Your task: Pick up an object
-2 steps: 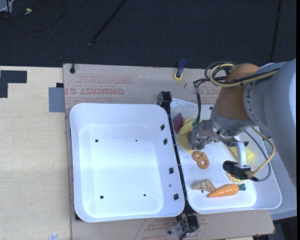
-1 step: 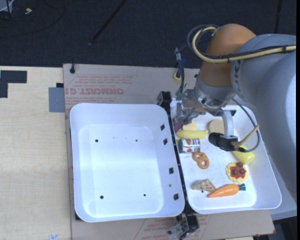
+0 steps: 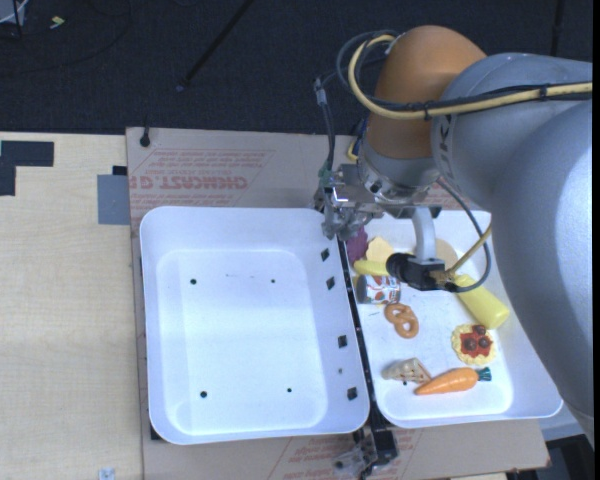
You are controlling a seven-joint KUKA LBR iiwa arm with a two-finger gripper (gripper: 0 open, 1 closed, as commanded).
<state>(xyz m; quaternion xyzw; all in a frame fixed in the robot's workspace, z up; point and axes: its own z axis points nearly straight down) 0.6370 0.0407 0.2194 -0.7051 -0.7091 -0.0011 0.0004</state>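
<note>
Reaching down over the right bin [image 3: 540, 403], the hand [image 3: 342, 211] sits at the bin's far-left corner, above a dark pink item [image 3: 357, 240]; whether it is apart or together, I cannot tell. Candidate objects lie clustered: carrot [image 3: 446, 381], pretzel [image 3: 402, 319], small pizza round [image 3: 474, 343], yellow cylinder [image 3: 487, 306], red-and-white can [image 3: 381, 287]. Judgement: descend straight, clear of the bin wall. Toys look like smooth moulded plastic; the carrot tapers, the pretzel is looped. Left bin [image 3: 155, 268] is glossy white.

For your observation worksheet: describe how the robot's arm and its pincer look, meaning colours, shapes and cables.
The arm is bulky, rounded and grey, with a smooth orange dome-like band above the wrist. Yellow and black cables loop along it. The pincer is a small dark metal assembly, too cluttered to make out in detail.
</note>
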